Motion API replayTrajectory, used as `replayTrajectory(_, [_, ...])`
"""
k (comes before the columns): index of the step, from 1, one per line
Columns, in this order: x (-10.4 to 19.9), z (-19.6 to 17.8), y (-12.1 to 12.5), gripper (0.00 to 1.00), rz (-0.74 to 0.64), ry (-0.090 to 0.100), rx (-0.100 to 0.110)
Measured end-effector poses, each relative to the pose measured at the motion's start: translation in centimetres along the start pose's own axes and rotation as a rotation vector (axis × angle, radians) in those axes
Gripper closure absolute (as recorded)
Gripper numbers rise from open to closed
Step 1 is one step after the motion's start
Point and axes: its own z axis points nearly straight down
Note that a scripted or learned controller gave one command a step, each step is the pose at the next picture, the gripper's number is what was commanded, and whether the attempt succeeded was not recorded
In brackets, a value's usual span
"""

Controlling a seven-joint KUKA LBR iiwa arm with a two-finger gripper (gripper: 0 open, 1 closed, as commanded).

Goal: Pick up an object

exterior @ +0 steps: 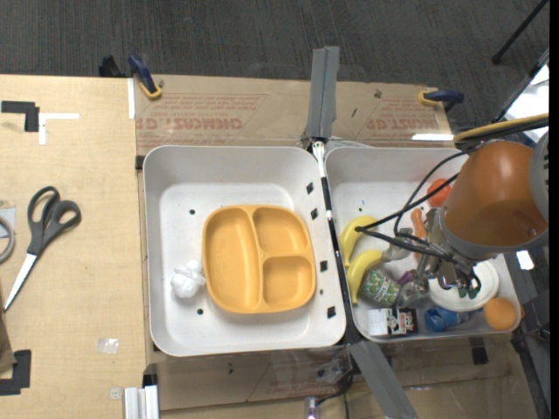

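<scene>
My hand [450, 278] hangs lower right; the yellow curved banana [360, 250] lies just left, grip state I cannot tell

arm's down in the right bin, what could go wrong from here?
1. Clutter: the claw sits among tightly packed items, including the banana, a green packet and a white dish. It may nudge neighbours or pinch two at once.
2. Loose black cables hang near the wrist and could snag.
3. The orange ball by the bin's corner would likely roll if bumped.
</scene>
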Motion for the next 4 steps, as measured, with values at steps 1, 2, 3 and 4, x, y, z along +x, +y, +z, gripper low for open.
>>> replayTrajectory(1, [0.0, 0.0, 1.1, 0.00, -0.002, -0.001, -0.002])
replayTrajectory(2, [0.1, 0.0, 1.1, 0.00, -0.039, -0.001, -0.004])
replayTrajectory(3, [0.3, -0.1, 1.3, 0.00, -0.106, -0.005, -0.004])
replayTrajectory(4, [0.0, 0.1, 0.2, 0.00, -0.117, 0.002, -0.005])
